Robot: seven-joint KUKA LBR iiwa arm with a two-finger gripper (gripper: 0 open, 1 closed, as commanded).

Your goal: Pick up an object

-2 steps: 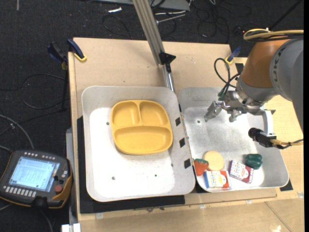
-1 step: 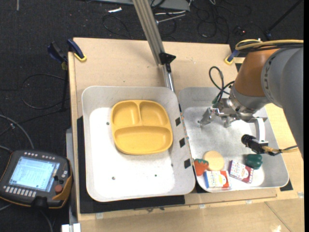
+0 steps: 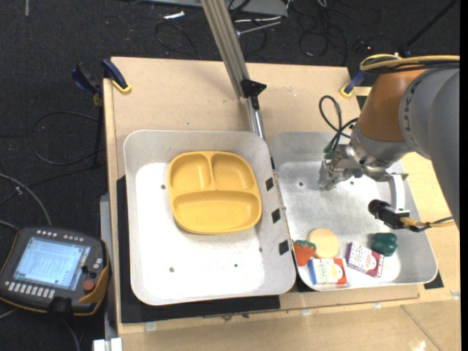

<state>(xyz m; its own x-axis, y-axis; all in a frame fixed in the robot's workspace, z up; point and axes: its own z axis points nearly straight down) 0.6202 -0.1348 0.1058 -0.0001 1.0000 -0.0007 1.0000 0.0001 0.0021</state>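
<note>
A: From the overhead camera, where does the arm stand?

B: Its end effector (image 3: 333, 172) hangs over the bare upper part of the right bin (image 3: 307, 196). Whether it is released or clenched cannot be told; nothing shows within it.

A: And things to pick?

B: They cluster along that bin's near edge: a round cream piece (image 3: 324, 240), a small red-and-white carton (image 3: 328, 271), a pink-and-white carton (image 3: 364, 258), a green item (image 3: 385, 242). The left bin holds a yellow divided plate (image 3: 215, 192).

A: How would the cartons handle?

B: Probably light and stiff, though crushable. The red-and-white carton's long axis runs roughly left-right; gripping across its short sides looks best.
</note>
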